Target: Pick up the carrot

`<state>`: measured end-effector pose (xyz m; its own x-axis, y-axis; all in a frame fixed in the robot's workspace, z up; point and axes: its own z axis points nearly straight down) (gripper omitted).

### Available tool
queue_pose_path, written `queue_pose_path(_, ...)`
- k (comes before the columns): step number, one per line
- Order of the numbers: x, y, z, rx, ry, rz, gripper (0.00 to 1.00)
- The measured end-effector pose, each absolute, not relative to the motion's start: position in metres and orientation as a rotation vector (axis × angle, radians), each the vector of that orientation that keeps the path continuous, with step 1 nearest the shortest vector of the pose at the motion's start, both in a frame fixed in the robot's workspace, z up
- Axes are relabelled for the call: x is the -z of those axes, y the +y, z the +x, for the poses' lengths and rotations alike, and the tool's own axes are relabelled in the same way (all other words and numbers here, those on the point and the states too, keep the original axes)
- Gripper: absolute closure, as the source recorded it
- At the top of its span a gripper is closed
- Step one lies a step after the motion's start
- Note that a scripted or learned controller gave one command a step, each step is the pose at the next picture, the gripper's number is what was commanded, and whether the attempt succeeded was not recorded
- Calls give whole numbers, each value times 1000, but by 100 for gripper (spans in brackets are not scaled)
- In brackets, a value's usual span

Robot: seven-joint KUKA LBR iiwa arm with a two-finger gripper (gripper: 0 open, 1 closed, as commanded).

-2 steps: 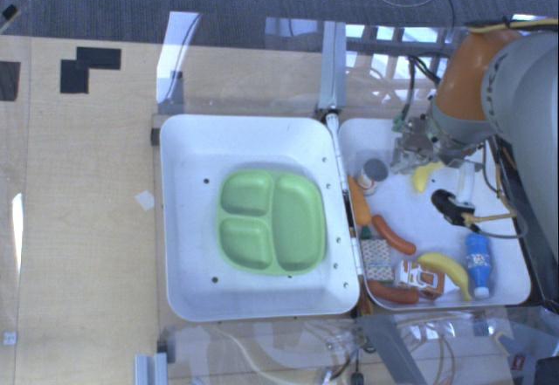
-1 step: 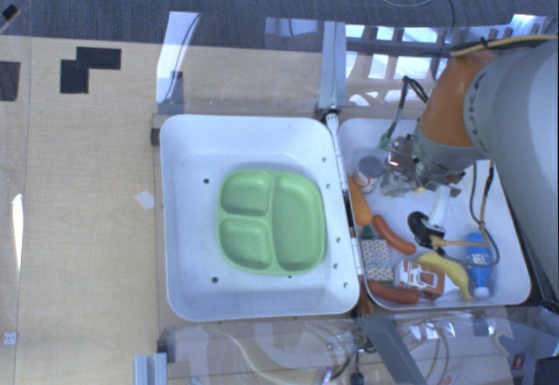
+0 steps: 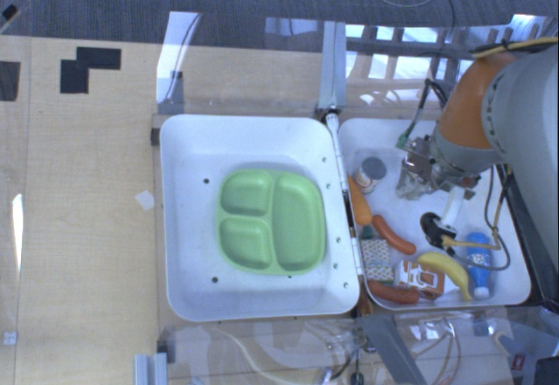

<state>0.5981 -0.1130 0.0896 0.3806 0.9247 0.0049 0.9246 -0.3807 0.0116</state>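
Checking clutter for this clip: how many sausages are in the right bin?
2. One sausage lies mid-bin, left of the banana. The other sausage lies along the front wall. The arm may hide more.

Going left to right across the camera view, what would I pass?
Black markings on the bench → green divided plate in the left bin → carrot at the right bin's left wall → sausage → banana → blue bottle.
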Motion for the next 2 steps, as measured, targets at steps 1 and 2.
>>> queue_pose_path(1, -169, -134, 644, -7, 1848, 2535, 100)
queue_pose_path(2, -141, -132, 670, -5, 1880, 2512, 100)
